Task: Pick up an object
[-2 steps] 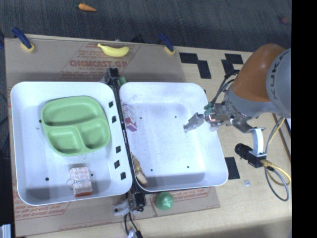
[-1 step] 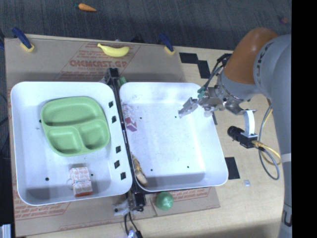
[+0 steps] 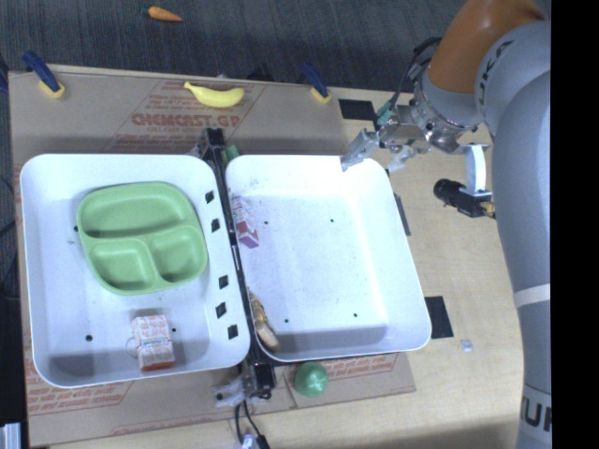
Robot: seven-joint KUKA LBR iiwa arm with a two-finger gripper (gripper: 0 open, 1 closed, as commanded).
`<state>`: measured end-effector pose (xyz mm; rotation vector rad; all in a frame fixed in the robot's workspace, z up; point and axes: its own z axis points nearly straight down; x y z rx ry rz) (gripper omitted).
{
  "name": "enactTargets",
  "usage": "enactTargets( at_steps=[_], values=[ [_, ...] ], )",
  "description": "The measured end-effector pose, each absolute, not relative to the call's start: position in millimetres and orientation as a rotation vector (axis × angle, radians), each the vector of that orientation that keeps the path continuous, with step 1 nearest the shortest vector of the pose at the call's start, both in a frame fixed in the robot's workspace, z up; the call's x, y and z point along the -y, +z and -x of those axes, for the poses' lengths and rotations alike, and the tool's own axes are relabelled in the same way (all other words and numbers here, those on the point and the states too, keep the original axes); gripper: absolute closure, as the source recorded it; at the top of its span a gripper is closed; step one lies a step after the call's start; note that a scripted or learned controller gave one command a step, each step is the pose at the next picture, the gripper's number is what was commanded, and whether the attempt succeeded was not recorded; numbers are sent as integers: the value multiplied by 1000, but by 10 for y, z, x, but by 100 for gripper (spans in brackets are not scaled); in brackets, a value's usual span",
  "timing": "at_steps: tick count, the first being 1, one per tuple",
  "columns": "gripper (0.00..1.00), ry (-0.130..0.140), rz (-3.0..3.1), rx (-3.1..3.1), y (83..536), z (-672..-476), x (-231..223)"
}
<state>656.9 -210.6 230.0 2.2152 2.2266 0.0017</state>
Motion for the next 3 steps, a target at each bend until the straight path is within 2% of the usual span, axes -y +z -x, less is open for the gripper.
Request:
enactTargets(
  at_steps=[1, 2, 3],
  values=[
    [0, -3, -2217, -2231, 908, -6560, 1858],
    [100, -2, -2212, -2234, 1028, -6571, 1859],
    [100, 4, -2215, -2228, 1992, -6578, 1049]
  ],
)
